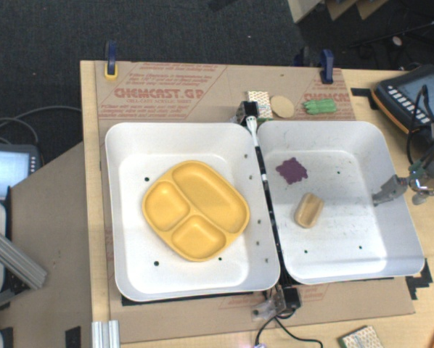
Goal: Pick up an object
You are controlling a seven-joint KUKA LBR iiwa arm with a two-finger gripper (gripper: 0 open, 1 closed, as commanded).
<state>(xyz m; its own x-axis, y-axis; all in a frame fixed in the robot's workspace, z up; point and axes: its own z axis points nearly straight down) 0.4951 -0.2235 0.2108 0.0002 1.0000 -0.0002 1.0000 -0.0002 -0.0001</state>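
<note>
A purple, ragged-edged object (pixel 292 170) lies in the right bin (pixel 362 263), near its back left. A tan, rounded oblong object (pixel 308 210) lies just in front of it, towards the bin's middle. My gripper (pixel 400 187) shows as a small grey metal part at the bin's right rim, well to the right of both objects and touching neither. Nothing is seen in its grasp.
The left bin (pixel 126 259) bears a yellow three-compartment plate (pixel 195 209). Behind the bins on the cardboard lie a tan disc (pixel 281 106) and a green object (pixel 320 106). Clamps (pixel 326 65) stand at the back edge. A black pendant (pixel 406 98) sits at the far right.
</note>
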